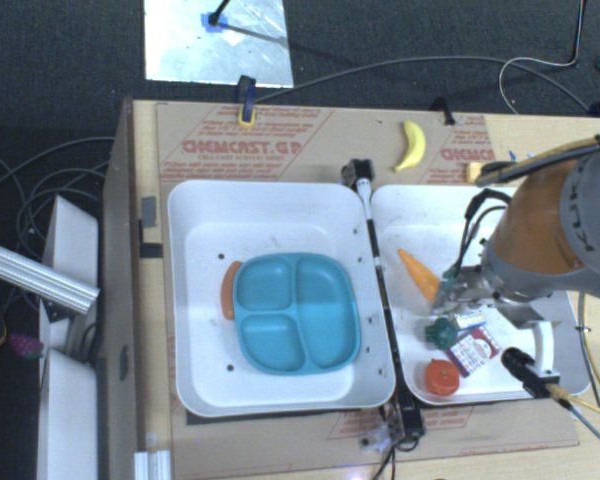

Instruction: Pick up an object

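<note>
In the right bin (pixel 420 203) lie an orange carrot (pixel 418 272), a small dark green object (pixel 441 332), a red and white packet (pixel 473 349) and a round orange-red object (pixel 441 377). My gripper (pixel 454 294) hangs low over this bin, just right of the carrot's lower end and just above the green object. The grey arm with its orange band (pixel 540 230) hides the bin's right part. Nothing shows as held.
The left bin (pixel 195 218) holds a blue divided plate (pixel 297 311) with an orange object (pixel 227 290) along its left side. A yellow banana (pixel 412 146) lies on the bench behind the bins. Cables run along the right edge and the divider between the bins.
</note>
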`<state>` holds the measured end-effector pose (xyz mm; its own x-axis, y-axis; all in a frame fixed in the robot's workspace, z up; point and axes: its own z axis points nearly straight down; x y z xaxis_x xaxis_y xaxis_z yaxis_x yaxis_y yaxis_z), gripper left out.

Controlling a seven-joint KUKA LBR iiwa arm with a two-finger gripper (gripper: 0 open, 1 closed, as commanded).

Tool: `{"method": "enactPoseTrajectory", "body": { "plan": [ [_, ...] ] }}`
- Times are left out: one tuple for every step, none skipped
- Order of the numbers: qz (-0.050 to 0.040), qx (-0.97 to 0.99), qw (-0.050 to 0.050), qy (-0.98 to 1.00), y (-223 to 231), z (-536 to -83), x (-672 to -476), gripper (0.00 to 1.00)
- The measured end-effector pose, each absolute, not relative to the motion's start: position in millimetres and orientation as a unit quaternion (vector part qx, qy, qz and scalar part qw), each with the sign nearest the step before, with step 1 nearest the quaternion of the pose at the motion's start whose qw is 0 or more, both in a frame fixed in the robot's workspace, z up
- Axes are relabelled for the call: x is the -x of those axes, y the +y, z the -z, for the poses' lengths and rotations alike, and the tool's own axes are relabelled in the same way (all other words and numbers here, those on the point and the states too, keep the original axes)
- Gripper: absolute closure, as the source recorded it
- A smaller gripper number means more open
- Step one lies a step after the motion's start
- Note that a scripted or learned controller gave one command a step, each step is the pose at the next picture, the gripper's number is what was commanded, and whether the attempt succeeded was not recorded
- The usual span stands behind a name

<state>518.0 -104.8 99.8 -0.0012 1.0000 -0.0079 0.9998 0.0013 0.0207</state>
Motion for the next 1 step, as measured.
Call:
{"method": "enactPoseTrajectory", "body": {
  "plan": [
    [-0.0045,-0.707,0.01,0.708,-104.7,-99.7,-517.9,0.0]
  ]
}}
